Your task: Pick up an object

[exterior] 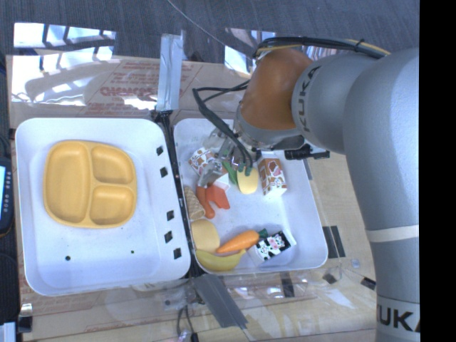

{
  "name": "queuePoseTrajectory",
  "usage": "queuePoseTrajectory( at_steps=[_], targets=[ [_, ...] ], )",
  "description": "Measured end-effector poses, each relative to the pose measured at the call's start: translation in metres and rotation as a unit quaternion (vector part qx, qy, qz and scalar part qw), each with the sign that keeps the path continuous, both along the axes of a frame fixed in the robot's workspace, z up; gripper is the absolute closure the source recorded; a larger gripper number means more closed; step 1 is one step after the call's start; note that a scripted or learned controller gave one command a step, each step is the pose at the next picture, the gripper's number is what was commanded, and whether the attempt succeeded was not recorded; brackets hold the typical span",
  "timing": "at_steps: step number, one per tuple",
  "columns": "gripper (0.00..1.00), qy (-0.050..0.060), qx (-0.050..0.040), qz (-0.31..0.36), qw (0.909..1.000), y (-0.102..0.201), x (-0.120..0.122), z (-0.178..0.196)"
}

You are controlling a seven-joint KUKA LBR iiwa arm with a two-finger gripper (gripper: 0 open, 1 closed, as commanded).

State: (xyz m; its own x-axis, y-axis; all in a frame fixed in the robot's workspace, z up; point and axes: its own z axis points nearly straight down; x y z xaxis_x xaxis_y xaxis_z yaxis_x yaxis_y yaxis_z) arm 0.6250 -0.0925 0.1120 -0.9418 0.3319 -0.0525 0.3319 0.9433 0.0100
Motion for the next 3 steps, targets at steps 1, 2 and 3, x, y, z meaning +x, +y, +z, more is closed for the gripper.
queuePoseTrajectory(
  at_steps=[1,2,3],
  targets=[
    [0.00,0.001,0.0000,0.015,0.9999,-0.001,-0.005,0.000],
    [1.00,-0.002,-0.0008,0.018,0.9998,0.000,-0.002,0.011],
    [1.00,0.024,0.0035,0.025,0.9994,0.061,-0.034,0.081]
  ],
)
